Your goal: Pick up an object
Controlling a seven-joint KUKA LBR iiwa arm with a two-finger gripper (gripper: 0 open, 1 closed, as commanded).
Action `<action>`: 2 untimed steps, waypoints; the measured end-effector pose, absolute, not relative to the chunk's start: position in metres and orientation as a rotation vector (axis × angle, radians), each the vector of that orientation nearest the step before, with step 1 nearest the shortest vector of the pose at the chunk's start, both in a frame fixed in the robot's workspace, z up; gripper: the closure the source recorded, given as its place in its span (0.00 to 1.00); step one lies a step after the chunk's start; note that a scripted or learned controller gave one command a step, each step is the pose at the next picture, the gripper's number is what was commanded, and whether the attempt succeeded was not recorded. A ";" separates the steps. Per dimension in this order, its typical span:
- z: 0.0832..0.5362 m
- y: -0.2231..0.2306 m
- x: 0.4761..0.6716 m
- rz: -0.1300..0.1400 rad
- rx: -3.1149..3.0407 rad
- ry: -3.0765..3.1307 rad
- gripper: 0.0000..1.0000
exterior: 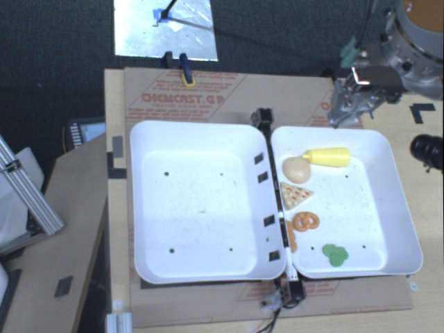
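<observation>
**Desk:** Jaws first: what do you have?

**Caption:** You cannot tell whether they are open or closed. The gripper [346, 108] hangs at the upper right of the frame, over the bench just beyond the far rim of the right bin, and its tip is a blur of grey metal. Nothing is visibly held.

**Desk:** Take it from the left.

**Caption:** At the left edge you see a slanted aluminium rail [28, 196]. At upper left a silver foil sheet [165, 19] lies on dark flooring, with a blue-and-yellow clamp [186, 71] just below it on the cardboard sheet [229, 92] printed in red. The left bin [201, 200] fills the centre-left of the frame.

**Desk:** And the objects to pick?

**Caption:** All lie in the right bin [371, 200], crowded toward its left wall. Nearest the divider is a small orange piece [291, 241], low in the bin. A cream rounded object [296, 169] sits at upper left and touches the yellow bottle-shaped toy [328, 157] lying on its side to its right. Below the cream one you find a waffle-patterned wedge [296, 195], then a pretzel [306, 221]. A green leafy item [336, 254] lies apart at the bin's lower middle.
</observation>
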State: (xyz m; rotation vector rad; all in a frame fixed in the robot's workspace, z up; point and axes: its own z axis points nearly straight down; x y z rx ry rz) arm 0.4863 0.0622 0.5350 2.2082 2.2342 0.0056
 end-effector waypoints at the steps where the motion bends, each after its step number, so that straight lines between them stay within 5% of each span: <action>1: 0.416 0.149 0.485 -0.012 2.212 2.240 1.00; 2: 0.484 0.081 0.487 0.011 2.223 2.211 1.00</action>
